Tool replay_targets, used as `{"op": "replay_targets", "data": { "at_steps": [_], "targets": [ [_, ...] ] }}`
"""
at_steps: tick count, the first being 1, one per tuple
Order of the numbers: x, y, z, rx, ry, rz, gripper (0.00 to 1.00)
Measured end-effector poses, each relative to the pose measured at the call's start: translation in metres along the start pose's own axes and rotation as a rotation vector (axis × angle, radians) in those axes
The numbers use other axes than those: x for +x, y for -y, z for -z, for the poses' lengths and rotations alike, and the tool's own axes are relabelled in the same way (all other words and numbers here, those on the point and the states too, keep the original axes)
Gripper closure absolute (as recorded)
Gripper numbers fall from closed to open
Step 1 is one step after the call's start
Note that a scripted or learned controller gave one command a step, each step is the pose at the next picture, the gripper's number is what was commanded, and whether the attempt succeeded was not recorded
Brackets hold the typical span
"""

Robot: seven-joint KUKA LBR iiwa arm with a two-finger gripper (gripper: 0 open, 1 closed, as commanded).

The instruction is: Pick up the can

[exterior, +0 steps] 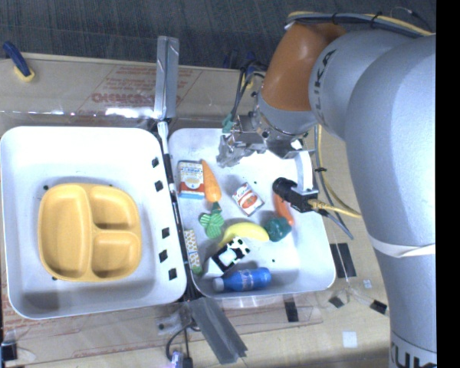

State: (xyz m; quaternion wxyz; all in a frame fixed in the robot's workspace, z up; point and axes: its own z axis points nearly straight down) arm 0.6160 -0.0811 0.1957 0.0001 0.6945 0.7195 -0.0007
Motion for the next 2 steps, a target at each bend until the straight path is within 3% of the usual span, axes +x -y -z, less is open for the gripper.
{"op": "replay_targets", "data": {
  "at_steps": [1,2],
  "targets": [
    [0.0,0.0,0.0,0.0,0.0,-0.001,0.0],
    [0.033,0.002,-0.005,0.003,0.0,0.017,0.0]
  ]
}}
